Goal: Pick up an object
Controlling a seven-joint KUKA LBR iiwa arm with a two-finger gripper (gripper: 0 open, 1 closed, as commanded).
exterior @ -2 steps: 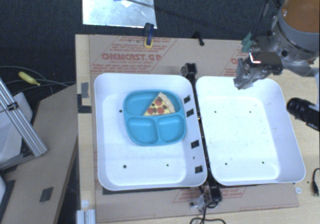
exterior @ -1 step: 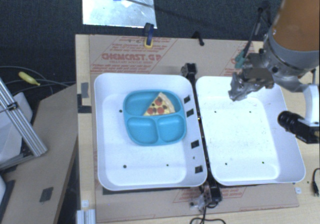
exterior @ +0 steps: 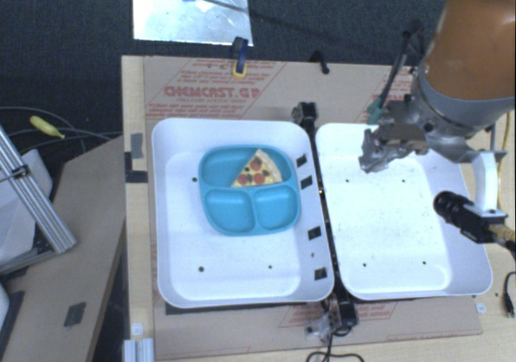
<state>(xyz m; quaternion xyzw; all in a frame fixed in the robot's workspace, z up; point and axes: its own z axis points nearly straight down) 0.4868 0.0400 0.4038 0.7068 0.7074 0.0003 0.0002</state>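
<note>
On brown cardboard [exterior: 218, 86] sit two white bins [exterior: 181, 272]; end effector [exterior: 372, 160] grip state unclear above the right one.

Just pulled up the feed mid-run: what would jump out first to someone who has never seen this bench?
The bright blue divided plate in the left bin, with a pizza slice in its upper compartment, draws the eye first. Next comes the big grey arm with its orange band at upper right, its gripper over the upper left part of the right bin.
</note>
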